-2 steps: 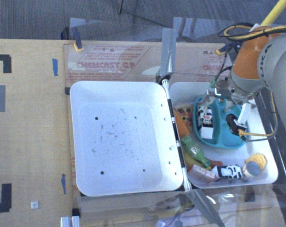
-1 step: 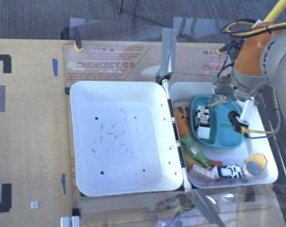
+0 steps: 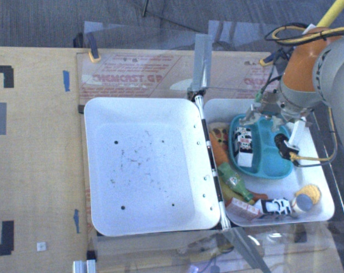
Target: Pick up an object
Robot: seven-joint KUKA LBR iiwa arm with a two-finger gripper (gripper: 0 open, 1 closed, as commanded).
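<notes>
Camera view: gripper (image 3: 266, 111) low over right bin (image 3: 325, 205), above teal plastic piece (image 3: 266, 155) in bin's upper half; grip state can't tell. Teal piece prob. light, stiff, a bit slick; best taken at rim. Board (image 3: 129, 75) behind bins has red print, approx. "CHEMCAST GP".

We count two white bins (image 3: 143, 220), side by side. In the one under the gripper (image 3: 247, 148) we make out one teal bowl (image 3: 268, 152), one orange carrot-shaped piece (image 3: 219, 152), one green bottle (image 3: 236, 185), one yellow round piece (image 3: 309, 194), one black-and-white toy car (image 3: 276, 207).
</notes>
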